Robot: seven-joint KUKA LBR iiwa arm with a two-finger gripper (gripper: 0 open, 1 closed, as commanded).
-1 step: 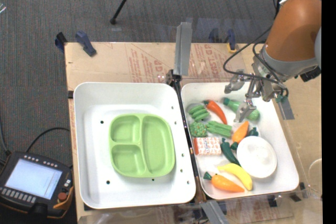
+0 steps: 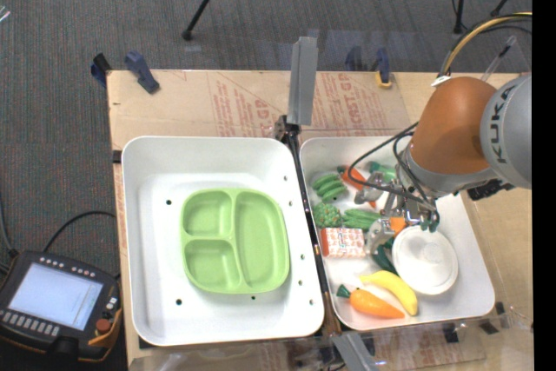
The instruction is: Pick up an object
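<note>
Over the right bin we see our gripper hanging low among the toy food, whether its fingers are spread or closed we cannot tell. Nearest, at eight o'clock, lies the red-and-white carton, long axis three-to-nine.

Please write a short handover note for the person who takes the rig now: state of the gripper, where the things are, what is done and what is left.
Gripper: low over the right bin, above the cluttered middle; the view does not settle whether it holds anything.
Right bin: banana and orange pepper at the front, white bowl beside them, red-and-white carton near the divider, green vegetables further back.
Left bin: a green divided plate.
Done: arm is at the pile.
Left: no pick is confirmed; grasping and lifting one object remains.
</note>
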